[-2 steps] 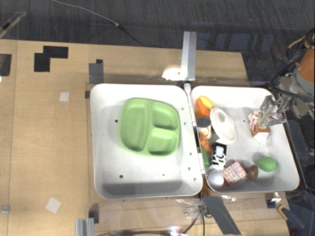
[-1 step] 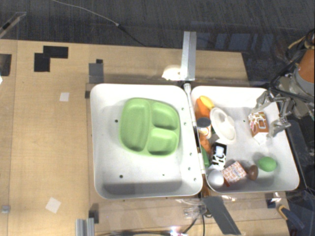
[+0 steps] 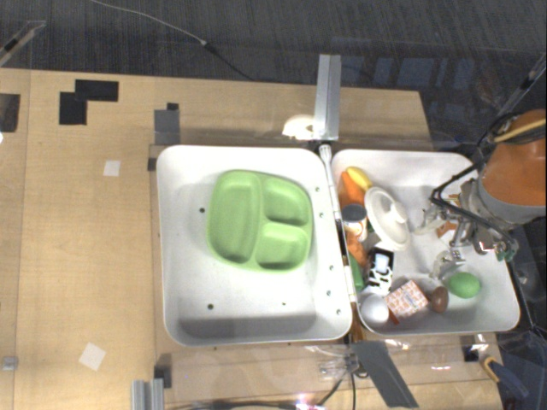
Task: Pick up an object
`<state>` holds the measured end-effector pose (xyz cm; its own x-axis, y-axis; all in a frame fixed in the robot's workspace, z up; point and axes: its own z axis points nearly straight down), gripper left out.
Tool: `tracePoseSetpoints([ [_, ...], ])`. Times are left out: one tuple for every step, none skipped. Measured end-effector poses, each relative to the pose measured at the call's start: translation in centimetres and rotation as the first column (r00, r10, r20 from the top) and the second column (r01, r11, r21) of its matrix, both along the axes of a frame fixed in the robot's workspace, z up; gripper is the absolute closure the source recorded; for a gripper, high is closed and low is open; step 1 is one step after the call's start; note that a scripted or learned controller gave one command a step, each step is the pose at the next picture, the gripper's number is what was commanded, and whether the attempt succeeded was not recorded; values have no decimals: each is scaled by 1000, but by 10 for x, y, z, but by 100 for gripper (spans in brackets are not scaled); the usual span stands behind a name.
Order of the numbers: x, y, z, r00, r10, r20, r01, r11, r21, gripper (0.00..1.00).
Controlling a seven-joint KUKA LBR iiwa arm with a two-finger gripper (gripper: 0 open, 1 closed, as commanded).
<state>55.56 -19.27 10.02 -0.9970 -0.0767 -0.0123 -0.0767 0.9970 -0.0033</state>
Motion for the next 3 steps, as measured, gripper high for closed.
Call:
tracePoseSetpoints([
  [26,31,-10,1000,-23,6,23,1000,-1,0],
  [-23,94,-8,994,-112,6,112,994,-2,0],
  [-16,93,7,994,-107,32,107,994,-6,100],
])
